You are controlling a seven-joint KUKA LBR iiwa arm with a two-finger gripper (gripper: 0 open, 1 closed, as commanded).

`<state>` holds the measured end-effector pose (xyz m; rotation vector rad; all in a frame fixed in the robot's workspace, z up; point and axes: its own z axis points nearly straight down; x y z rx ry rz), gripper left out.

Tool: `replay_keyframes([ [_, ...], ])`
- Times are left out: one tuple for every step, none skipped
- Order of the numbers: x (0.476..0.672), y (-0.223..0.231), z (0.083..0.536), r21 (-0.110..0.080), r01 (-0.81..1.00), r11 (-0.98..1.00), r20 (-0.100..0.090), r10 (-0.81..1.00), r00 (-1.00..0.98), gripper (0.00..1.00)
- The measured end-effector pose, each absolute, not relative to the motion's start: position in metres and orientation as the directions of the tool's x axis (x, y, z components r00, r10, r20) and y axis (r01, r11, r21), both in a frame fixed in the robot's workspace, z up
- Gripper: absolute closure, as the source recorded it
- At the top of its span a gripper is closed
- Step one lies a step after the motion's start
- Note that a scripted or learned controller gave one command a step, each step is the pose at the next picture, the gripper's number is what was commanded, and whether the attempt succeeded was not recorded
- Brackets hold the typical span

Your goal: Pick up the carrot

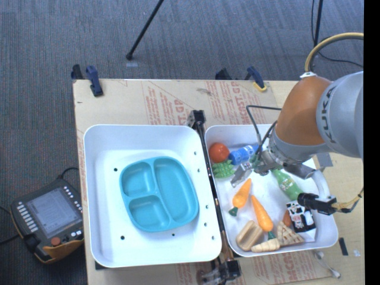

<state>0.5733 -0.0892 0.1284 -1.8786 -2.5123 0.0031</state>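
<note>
grey carpet floor (71, 22), plywood bench (148, 100)

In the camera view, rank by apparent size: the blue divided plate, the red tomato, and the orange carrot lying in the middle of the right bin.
Largest to smallest:
1. Blue divided plastic plate, by far.
2. Long orange carrot.
3. Round red tomato.
The carrot is longer and the tomato rounder, so their areas look close and that order is uncertain.

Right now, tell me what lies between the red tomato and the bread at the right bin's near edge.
In the camera view, two orange carrots lie between the tomato and the bread: the upper carrot, then the lower carrot.
</note>
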Motion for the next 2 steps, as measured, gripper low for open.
replay_keyframes([
  [0.5385,-0.0869,0.0871,-0.004,0.983,0.182,0.003,0.983,-0.182,0.0],
  [0.5387,-0.0873,0.0969,-0.005,0.984,0.177,0.004,0.984,-0.177,1.0],
])
